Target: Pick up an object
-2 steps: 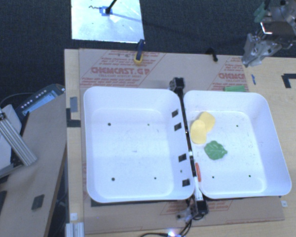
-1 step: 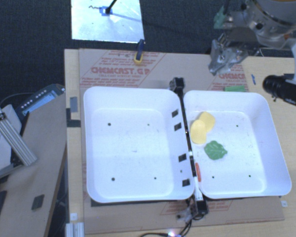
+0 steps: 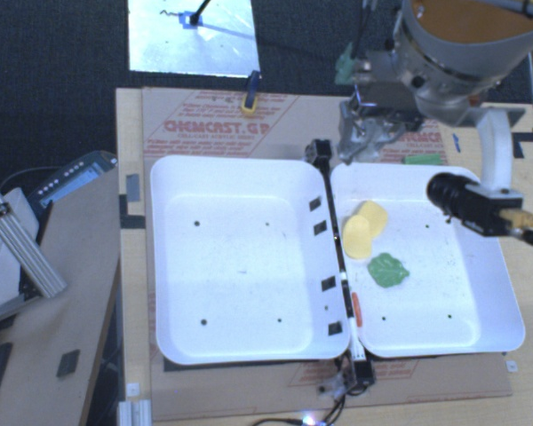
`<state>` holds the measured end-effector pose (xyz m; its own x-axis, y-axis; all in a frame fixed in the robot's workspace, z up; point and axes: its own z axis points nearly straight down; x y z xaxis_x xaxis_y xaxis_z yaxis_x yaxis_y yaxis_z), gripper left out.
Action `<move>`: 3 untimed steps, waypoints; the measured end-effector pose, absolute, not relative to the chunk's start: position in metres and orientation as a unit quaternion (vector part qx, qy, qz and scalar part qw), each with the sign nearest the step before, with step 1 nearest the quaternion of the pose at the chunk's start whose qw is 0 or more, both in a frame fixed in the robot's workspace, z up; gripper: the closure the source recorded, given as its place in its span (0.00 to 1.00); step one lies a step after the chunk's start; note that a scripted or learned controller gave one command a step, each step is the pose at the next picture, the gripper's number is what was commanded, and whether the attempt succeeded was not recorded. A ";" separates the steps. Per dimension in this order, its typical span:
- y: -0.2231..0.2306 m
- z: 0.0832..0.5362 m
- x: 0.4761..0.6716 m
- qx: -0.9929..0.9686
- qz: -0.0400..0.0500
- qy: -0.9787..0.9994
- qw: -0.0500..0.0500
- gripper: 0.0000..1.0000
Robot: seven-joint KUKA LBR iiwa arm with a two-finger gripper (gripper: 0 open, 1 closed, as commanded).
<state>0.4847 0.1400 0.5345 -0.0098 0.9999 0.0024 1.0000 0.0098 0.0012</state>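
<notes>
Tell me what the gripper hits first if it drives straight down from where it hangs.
Probably the far rim of the right bin, near the divider, not the yellow object or green object. The gripper hangs high; depth is unclear.

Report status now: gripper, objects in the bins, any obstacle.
Gripper above right bin's far edge, holding nothing. Yellow object and green object near divider. Nothing covers them.

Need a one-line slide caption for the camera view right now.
Claw poised above the right bin's far edge; two yellow pieces and a green leaf-shaped piece lie inside it.

Grey arm (image 3: 453,78) — orange band, metal tool (image 3: 366,136).
</notes>
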 end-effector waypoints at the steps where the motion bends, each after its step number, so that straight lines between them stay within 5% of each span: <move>1: 0.187 0.437 0.486 -0.704 0.003 -0.710 0.002 1.00; 2: 0.189 0.541 0.494 -0.705 -0.006 -0.709 -0.003 1.00; 3: 0.085 0.535 0.508 -0.710 0.000 -0.704 -0.001 1.00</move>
<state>0.5078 0.0850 0.5352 0.0089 1.0000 -0.0016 1.0000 -0.0089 0.0025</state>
